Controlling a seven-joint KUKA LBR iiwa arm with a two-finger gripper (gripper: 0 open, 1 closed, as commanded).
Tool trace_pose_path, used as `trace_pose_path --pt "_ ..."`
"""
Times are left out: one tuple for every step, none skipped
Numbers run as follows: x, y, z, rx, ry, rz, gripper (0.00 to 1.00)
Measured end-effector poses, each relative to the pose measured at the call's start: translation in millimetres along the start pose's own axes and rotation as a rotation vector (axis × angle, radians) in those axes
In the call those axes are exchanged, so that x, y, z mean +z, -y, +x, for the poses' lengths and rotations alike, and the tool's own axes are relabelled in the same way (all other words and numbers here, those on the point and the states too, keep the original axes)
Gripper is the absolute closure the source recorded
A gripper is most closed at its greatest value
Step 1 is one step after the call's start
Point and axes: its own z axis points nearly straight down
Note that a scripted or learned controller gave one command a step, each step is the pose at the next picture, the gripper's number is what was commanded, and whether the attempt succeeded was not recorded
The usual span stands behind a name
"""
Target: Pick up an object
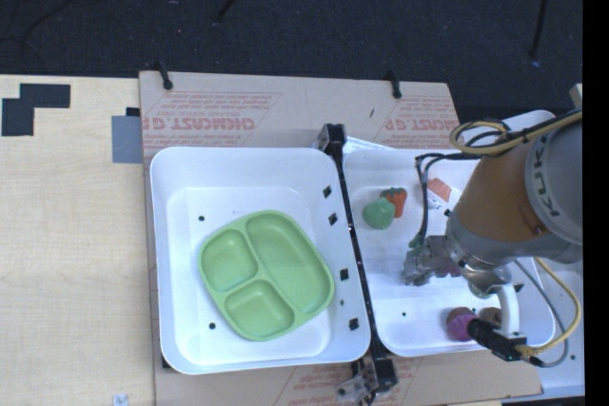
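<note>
Arm (519,195) over right bin (400,338); gripper (419,269) near green object (378,214).

green round object (378,214) — right bin, far-left part, resting on the floor | small orange-red object (397,200) — touching the green one's far-right side | purple round object (460,324) — right bin, near edge, well apart from both
</note>
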Motion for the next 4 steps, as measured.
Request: trace_pose_path --pt "-42.8 4.0 1.6 -0.006 0.001 -0.002 1.0" --pt "-92.4 0.9 10.9 -0.008 0.001 -0.004 1.0" --pt "-126.7 0.3 10.0 -0.007 0.002 -0.003 1.0" --pt "-121.5 -1.4 54.6 -0.01 0.0 0.002 1.0"
